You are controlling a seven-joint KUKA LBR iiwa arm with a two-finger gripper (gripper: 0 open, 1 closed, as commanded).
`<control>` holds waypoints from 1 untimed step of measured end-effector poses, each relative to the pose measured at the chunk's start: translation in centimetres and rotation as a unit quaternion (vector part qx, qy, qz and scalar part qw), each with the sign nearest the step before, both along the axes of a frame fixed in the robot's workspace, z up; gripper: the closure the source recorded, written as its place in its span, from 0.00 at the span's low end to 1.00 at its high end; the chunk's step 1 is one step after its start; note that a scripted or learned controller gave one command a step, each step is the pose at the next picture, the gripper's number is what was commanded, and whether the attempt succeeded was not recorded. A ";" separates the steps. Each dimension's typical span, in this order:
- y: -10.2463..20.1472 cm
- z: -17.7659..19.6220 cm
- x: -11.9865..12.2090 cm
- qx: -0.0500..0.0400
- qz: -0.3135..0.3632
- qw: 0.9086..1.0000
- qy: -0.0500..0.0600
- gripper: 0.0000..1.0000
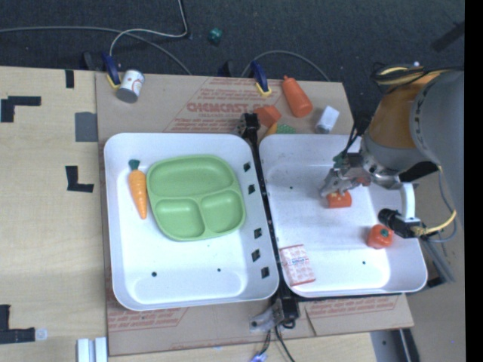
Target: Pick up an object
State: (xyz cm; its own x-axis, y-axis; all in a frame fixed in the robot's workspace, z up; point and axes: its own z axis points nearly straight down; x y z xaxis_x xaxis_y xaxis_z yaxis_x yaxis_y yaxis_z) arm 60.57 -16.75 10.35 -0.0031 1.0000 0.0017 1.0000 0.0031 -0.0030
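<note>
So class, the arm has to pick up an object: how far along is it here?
Done: the arm has reached into the right bin. In hand: the gripper sits low over a small orange block, which looks to be resting on the bin floor. Left: a confirmed grip and the lift; neither is visible.

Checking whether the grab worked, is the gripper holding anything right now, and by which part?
Cannot be told. The gripper sits right over a small orange object in the right bin, but a hold isn't visible.

A dark carpet floor (pixel 317 13) lies beyond a pale wood bench (pixel 45 202). Cardboard (pixel 204 104) covers the bench under 2 bins. Black cables (pixel 151 40) trail across the carpet.
</note>
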 end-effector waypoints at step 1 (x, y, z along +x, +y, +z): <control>8.6 8.1 0.0 0.000 0.000 1.000 -0.002 1.00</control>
